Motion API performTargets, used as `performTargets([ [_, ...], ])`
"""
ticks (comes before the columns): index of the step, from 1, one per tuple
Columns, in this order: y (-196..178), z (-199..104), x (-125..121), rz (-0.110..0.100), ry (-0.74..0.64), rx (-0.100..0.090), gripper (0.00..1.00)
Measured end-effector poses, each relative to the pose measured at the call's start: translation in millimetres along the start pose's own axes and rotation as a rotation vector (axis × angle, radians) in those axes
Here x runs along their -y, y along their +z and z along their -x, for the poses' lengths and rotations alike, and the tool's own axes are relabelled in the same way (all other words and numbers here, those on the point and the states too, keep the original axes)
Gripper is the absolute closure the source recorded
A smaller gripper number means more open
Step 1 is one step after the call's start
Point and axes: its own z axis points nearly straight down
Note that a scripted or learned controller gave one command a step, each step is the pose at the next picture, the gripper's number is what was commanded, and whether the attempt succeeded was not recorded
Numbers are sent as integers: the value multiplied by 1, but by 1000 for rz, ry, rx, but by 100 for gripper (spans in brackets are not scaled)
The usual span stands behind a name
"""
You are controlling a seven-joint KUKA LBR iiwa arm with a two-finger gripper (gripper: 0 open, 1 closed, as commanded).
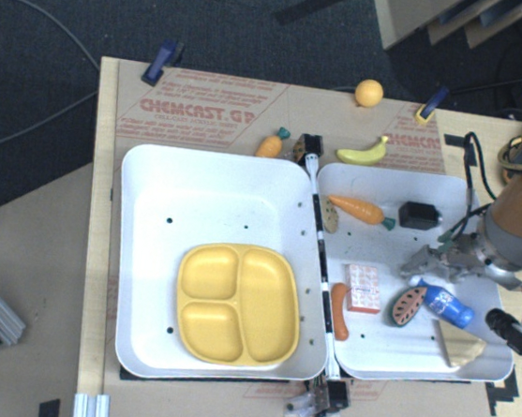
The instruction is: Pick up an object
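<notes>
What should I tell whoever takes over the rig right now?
Claw: hovers low in the right bin, over its right half; open or shut cannot be told, nothing seen in its grip.
Right bin: carrot, black block, blue bottle, watermelon slice, small card, sausage.
Left bin: yellow divided plate.
Done: no pick yet.
Left: grasp and lift one object; the bottle and slice lie nearest.

The cardboard-topped bench (pixel 207 111) bears two white bins (pixel 144 236), a banana (pixel 362 151), an orange ball (pixel 370 93) and two blue clamps (pixel 161 62).
</notes>
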Motion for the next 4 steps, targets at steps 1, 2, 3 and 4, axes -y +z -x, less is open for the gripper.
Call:
performTargets([
  [1, -1, -23, -79, 3, -3, -2, 0],
  [2, -94, 16, -110, 8, -2, 3, 0],
  [3, -4, -12, -108, -2, -2, -3, 0],
  [4, -16, -11, -109, 4, -3, 1, 100],
])
